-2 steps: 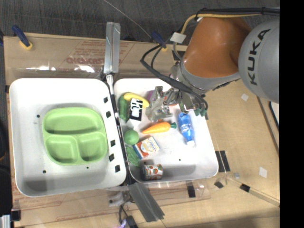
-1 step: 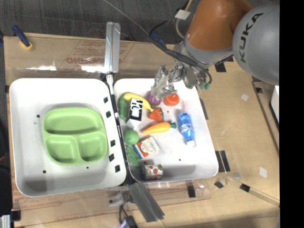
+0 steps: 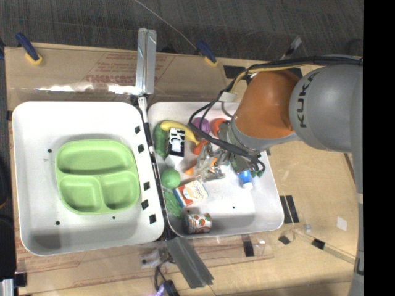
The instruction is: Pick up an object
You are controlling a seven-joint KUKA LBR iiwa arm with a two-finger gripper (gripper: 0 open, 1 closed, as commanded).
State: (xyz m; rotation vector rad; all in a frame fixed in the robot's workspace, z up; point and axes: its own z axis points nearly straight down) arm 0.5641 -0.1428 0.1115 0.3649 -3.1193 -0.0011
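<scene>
— Fingers down among the clutter in the right bin; apart or together, cannot tell.

— Nearest target?

— Red-and-white carton, just below-left of the gripper, long axis slanting. Green ball close by the dividing wall. Open floor toward the lower right; left bin holding a green tray.

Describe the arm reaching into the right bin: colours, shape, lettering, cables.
The arm is a thick, rounded grey body with black KUKA lettering on its side. An orange band sits above the wrist. Black cables loop over the orange part and run down toward the gripper, which is small, metallic and cluttered with wiring.
</scene>
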